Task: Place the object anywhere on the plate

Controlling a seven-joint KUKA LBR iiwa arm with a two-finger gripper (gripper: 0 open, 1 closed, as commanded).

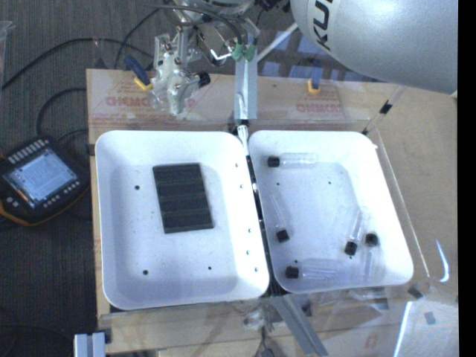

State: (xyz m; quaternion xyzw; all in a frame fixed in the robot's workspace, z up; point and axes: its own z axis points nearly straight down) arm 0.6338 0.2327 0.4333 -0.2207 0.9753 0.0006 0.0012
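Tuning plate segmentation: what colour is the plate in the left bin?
Dark grey to black, ribbed plate, clear in the camera view.

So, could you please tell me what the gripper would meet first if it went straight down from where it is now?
Most likely the wooden bench just behind the left bin, not the dark plate. The gripper hangs beyond the bin's far rim, though its height is hard to judge from this slant.

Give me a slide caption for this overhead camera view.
Gripper hangs above the bench behind the left bin holding a dark plate; clear tubes lie in the right bin.
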